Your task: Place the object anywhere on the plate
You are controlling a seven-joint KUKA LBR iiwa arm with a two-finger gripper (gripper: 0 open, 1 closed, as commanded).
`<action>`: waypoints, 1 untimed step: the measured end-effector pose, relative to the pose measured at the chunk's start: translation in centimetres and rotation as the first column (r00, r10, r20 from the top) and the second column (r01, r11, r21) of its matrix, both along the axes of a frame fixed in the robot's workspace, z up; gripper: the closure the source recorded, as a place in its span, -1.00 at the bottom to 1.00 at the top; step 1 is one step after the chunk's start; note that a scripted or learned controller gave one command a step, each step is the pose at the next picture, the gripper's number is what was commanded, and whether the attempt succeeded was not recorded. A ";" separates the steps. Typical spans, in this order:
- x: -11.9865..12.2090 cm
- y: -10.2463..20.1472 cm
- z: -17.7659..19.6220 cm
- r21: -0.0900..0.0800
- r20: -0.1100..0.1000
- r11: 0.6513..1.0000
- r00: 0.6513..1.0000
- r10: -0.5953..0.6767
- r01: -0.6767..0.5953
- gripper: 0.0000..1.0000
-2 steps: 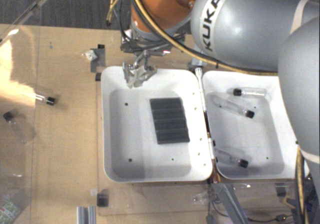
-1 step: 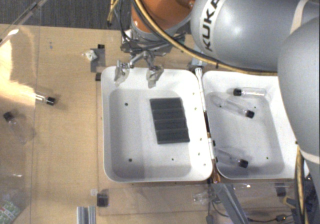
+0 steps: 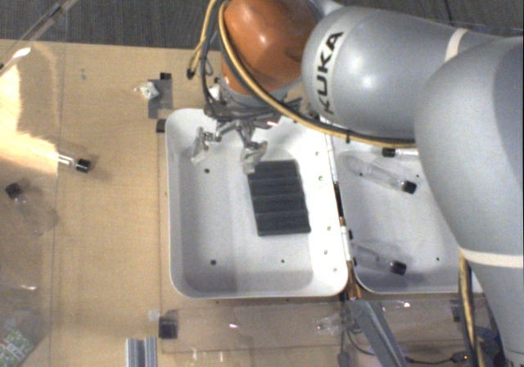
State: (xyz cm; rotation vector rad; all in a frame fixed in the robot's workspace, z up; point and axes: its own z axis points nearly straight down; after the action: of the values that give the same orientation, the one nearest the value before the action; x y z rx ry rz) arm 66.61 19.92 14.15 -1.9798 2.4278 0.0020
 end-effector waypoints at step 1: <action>-1.6 0.3 -5.2 -0.002 0.007 0.950 0.950 0.312 -0.312 -1.00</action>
State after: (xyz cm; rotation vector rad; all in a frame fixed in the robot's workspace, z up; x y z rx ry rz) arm 64.97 20.22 8.99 -2.3351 2.0808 -0.0047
